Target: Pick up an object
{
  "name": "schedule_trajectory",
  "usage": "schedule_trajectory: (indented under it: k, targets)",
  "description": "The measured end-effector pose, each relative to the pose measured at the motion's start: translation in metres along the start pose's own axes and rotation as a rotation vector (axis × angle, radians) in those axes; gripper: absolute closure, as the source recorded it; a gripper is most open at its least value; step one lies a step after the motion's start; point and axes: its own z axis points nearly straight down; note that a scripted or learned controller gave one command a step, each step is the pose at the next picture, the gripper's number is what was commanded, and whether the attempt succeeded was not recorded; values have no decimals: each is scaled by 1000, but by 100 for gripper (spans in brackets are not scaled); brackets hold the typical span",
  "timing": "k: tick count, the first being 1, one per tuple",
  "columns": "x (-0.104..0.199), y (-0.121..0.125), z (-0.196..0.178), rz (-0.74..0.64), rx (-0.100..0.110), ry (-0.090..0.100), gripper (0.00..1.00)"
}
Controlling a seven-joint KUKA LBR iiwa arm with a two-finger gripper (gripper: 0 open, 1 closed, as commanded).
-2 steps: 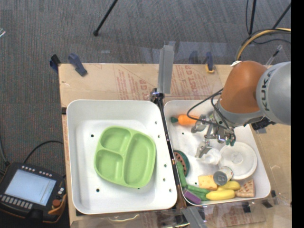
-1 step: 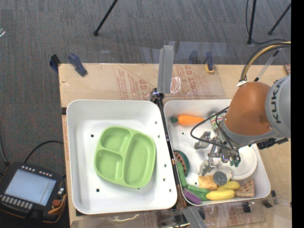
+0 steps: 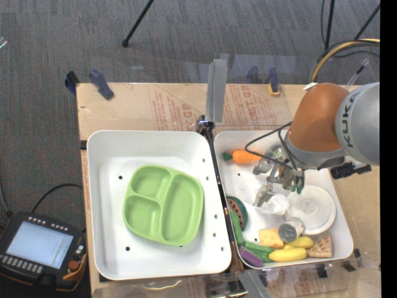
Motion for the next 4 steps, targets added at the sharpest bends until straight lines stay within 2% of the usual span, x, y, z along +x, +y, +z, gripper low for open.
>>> schedule_trajectory:
  k: [1,2,3,4]
  targets:
    - [-20,41,-1,4,8,7,0]
    - [-22,34,1,104,0,10,0]
    - [-24,30,1,127,1,11,0]
    - [-28,27,1,368,3,16,0]
